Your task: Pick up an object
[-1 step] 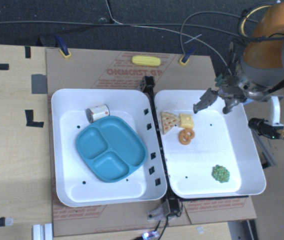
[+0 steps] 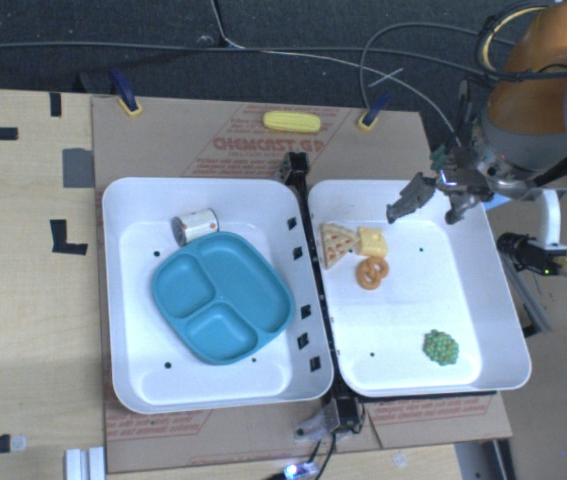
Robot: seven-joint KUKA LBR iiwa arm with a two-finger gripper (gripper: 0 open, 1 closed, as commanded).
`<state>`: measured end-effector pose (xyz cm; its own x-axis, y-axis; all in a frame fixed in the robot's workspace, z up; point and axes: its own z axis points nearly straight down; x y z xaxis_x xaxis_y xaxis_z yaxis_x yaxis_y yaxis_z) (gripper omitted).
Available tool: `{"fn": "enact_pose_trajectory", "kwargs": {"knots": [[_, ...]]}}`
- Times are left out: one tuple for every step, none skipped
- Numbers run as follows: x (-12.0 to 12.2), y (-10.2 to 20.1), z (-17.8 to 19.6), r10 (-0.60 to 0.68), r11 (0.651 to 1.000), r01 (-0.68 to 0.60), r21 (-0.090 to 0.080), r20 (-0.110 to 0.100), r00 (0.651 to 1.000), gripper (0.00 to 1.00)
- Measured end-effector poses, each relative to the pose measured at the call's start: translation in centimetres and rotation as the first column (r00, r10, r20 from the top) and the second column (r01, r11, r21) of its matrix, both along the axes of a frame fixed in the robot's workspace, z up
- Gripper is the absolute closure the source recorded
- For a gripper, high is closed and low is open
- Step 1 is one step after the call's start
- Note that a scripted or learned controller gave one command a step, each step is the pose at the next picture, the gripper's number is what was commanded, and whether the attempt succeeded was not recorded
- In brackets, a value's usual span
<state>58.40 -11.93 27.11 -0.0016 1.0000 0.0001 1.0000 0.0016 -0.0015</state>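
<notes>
Pincer open, empty, above right white bin | nearest: small yellow cheese-like block, likely light, firm | grip its flat sides

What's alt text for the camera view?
The open gripper hovers over the right bin, which holds a waffle piece, cheese cube, pretzel and broccoli. The left bin holds a blue divided plate and a small can.
</notes>
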Motion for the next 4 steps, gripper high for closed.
{"fn": "enact_pose_trajectory", "kwargs": {"knots": [[0.4, 0.9, -5.1, 0.000, 1.000, 0.000, 0.000, -0.004, 1.000, 0.00], [-0.2, 1.4, -9.7, -0.001, 1.000, 0.001, 0.000, -0.005, 1.000, 0.00], [-0.7, 1.5, -14.1, -0.001, 1.000, 0.001, 0.000, -0.005, 1.000, 0.00], [-0.6, 1.6, -12.9, 0.001, 1.000, -0.001, 0.000, -0.002, 1.000, 1.00]]}}
